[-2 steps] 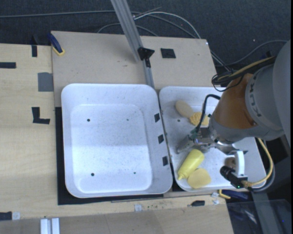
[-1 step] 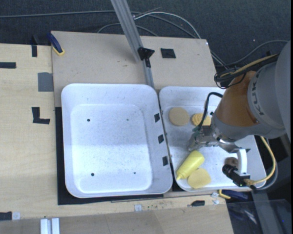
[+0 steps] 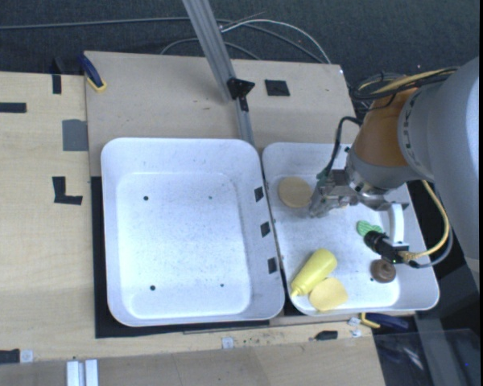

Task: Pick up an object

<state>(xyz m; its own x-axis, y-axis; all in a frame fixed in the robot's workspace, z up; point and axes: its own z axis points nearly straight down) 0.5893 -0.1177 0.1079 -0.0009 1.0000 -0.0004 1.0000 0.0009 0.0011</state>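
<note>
While the gripper [image 3: 324, 202] hung low in the right bin [image 3: 414, 296], its finger state could not be told; a tan disc [image 3: 292, 191] lay just beside it, a yellow bottle [image 3: 313, 270] nearer the front.

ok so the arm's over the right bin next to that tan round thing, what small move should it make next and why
Probably a short shift toward the tan disc, then down. The gripper sits just beside the disc in the right bin, not over it, and nothing shows between its tips. The yellow objects lie farther off.
</note>
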